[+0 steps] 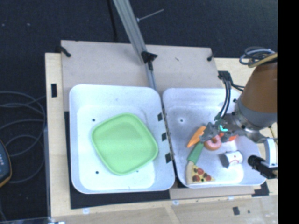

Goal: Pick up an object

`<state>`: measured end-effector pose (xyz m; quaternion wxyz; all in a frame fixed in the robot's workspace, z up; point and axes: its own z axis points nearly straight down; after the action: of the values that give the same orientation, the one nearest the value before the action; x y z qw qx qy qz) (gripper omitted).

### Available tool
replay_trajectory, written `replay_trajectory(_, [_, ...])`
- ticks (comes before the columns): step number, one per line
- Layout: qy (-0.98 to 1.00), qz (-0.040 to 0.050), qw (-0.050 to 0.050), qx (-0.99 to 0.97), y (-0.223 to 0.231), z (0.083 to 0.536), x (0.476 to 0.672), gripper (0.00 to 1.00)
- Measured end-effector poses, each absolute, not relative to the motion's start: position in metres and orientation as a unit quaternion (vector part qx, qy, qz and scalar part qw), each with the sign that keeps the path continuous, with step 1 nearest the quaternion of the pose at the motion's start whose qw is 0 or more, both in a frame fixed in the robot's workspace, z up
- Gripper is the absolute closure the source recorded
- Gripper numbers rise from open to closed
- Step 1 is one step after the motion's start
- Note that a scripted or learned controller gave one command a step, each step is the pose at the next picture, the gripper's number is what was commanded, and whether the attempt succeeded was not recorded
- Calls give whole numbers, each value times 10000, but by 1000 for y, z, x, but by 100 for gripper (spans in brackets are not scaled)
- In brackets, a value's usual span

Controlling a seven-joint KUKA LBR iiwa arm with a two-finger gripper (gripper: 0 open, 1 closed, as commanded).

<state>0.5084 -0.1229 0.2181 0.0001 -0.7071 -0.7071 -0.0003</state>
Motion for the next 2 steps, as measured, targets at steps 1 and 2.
replay_trajectory(1, [-7071, -3, 1, -7071, -123, 218, 508, 0])
replay_trajectory(2, [-7066, 11, 10, -7076, -128, 175, 506, 0])
